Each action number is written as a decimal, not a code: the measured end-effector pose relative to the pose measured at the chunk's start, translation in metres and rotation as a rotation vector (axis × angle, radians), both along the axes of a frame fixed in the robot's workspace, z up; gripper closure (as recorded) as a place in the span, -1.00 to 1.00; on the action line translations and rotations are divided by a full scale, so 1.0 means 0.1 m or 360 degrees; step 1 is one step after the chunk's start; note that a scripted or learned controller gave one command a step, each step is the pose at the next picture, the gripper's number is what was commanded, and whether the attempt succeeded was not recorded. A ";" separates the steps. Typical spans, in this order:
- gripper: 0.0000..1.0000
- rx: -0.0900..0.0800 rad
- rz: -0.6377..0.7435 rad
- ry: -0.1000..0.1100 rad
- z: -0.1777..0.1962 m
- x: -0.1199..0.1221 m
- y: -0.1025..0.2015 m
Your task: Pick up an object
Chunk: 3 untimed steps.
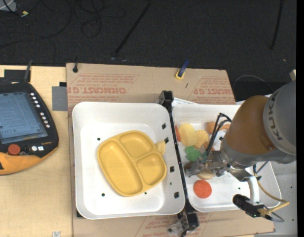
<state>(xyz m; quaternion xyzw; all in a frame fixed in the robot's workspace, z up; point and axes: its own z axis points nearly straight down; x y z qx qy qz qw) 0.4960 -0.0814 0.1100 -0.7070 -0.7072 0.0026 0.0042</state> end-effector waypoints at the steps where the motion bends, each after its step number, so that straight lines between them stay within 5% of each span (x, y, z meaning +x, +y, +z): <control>1: -1.00 -0.0009 -0.0003 -0.0020 -0.20 0.01 -0.01; 2: 1.00 -0.0005 -0.0020 -0.0015 -0.11 0.01 -0.02; 3: 1.00 -0.0003 -0.0007 -0.0016 0.32 -0.02 0.00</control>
